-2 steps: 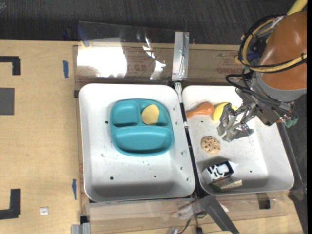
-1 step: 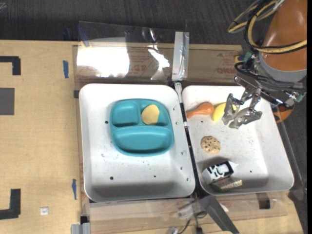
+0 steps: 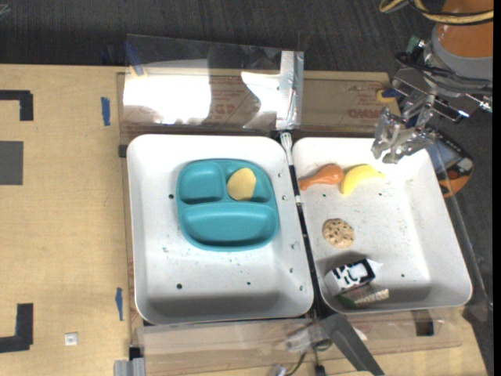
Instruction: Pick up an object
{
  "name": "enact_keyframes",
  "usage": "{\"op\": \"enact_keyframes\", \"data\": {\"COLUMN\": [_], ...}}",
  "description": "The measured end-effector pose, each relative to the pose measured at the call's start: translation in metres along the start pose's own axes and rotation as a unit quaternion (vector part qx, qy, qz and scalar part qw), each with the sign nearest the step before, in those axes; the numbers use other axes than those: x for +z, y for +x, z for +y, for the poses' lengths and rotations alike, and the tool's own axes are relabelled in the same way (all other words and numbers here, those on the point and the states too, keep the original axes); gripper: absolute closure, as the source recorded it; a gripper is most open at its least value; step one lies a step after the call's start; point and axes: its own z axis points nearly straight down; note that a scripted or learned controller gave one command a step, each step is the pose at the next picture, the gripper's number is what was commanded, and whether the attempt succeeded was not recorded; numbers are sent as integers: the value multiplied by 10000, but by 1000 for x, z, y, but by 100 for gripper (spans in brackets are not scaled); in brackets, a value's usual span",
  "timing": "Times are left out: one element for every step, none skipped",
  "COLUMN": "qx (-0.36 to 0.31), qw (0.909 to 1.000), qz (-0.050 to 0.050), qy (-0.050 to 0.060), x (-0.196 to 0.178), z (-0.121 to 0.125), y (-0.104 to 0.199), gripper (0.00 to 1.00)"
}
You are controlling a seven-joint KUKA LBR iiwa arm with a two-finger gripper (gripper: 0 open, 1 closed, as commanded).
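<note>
Two white bins on tabletop: left bin (image 3: 149, 272) holds teal divided plate (image 3: 227, 204) bearing yellow potato-like piece (image 3: 241, 183); right bin (image 3: 423, 241) holds orange carrot (image 3: 321, 177), yellow banana (image 3: 358, 178), cookie (image 3: 338, 231), black-white packet (image 3: 354, 275). Gripper (image 3: 395, 143) hovers at the right bin's far rim, jaws apart, gripping nothing.

Cardboard-topped bench (image 3: 63, 210), two white bins (image 3: 227, 288) side by side

The two-finger gripper (image 3: 397, 149) hangs over the far corner of the right white bin (image 3: 438, 233). Just left of it lie a yellow banana-shaped toy (image 3: 359, 178) and an orange carrot-like piece (image 3: 322, 177) — bare floor opens toward the near right side, beyond a speckled round cookie (image 3: 338, 232).
</note>
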Motion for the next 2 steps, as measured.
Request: {"op": "enact_keyframes", "data": {"qx": [-1151, -1511], "qw": [9933, 9885], "qz": [15, 10], "qy": [-74, -33], "x": [158, 153], "z": [19, 81], "y": [-22, 20], "gripper": [100, 100]}}
